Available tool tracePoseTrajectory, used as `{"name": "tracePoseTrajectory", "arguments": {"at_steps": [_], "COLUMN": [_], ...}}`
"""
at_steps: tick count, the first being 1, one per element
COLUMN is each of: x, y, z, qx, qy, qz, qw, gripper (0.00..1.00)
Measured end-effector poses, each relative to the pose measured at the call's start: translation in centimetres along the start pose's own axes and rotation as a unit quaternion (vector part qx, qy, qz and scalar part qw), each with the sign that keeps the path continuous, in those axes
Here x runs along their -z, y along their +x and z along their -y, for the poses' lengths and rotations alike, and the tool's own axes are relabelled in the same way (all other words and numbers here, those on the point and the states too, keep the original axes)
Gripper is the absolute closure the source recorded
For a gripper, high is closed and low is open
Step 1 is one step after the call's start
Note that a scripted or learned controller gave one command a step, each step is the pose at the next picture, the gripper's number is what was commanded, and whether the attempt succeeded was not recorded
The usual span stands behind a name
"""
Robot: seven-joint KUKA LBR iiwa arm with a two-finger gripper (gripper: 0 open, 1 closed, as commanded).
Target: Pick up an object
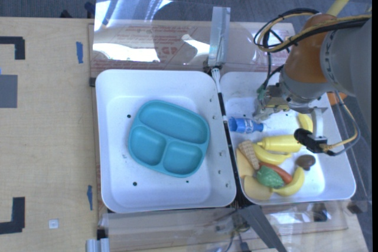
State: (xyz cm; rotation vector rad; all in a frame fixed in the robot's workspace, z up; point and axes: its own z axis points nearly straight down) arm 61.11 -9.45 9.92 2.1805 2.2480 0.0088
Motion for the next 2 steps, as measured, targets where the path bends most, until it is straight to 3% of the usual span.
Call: {"name": "tracePoseTrajectory", "arguments": {"at_steps": [1, 2], "x": [-0.1, -1.1], "y": [0.0, -0.6], "z": [0.0, 6.1], "qx": [0.000, -0.012], "qy": [0.001, 0.003], "qz": [0.000, -0.001], "qw": [1.0000, 0.9999], "gripper": [0.00, 0.00]}}
